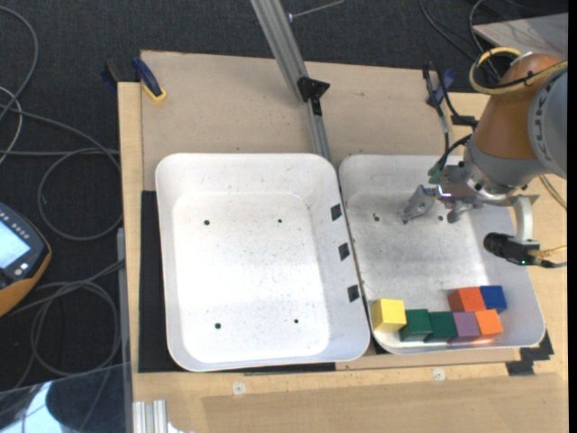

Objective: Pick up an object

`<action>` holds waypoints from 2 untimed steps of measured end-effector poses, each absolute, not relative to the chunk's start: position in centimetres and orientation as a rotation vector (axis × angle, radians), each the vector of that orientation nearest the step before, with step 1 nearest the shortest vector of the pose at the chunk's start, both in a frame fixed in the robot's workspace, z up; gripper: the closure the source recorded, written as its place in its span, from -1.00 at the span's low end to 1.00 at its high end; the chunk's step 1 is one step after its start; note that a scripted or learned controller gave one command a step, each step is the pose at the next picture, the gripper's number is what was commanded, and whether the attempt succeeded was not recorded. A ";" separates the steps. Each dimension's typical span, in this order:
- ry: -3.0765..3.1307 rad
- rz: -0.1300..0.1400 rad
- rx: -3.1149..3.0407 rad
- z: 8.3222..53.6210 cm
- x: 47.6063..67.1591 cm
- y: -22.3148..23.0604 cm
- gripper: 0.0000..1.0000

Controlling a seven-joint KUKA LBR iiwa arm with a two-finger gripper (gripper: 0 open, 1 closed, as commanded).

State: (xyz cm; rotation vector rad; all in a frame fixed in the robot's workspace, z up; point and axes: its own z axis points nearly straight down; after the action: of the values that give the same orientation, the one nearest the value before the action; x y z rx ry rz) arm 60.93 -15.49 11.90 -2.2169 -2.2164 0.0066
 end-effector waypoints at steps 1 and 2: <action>-2.219 0.004 -2.218 9.8 60.9 -15.4 -1.00; -2.222 -0.003 -2.221 11.1 61.1 -15.4 1.00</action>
State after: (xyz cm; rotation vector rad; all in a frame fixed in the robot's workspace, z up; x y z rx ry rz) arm 61.07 -15.42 11.14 -2.2212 -2.2219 -0.0031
